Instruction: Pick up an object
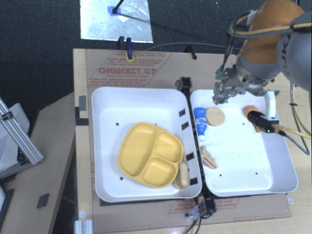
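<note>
One pincer (220, 95) low over the far-left part of the right bin (253, 169); spread or pressed together, impossible to tell. Just below it in the view, a round tan disc (215, 116), free on the white floor, beside a blue tube (200, 118) along the left wall. Nearer the camera, pale peach pieces (208, 157), too small to name. Left bin (109, 111): yellow divided tray (150, 154), beige lump (183, 175) at its near corner. Under both, printed cardboard (131, 67) on a tan bench (53, 128); beyond, dark carpet (39, 33) and a silvery sheet (115, 13), cut off at the top.
</note>
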